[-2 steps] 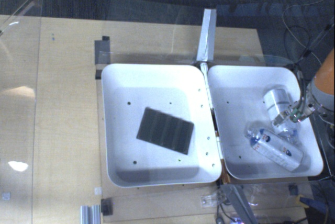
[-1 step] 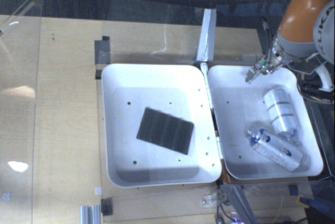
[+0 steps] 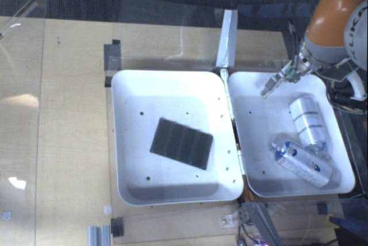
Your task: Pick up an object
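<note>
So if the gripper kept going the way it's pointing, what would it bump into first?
Probably the bare white floor of the right bin. The gripper points down-left, away from the two clear plastic bottles; depth is hard to judge.

Two bins sit side by side on the bench (image 3: 57, 124), their inner rims touching. The left bin (image 3: 123, 141) holds a flat pad (image 3: 181, 143), lying near its middle, turned at a slant. The right bin (image 3: 253, 124) holds two bottles toward its right side: one bottle (image 3: 307, 118) lies lengthwise behind, the other bottle (image 3: 303, 162) lies crosswise in front of it, the two touching. The gripper (image 3: 275, 83) hangs over the right bin's back part, left of and behind the bottles, apart from them. A post (image 3: 226, 38) stands behind the gap between the bins.
</note>
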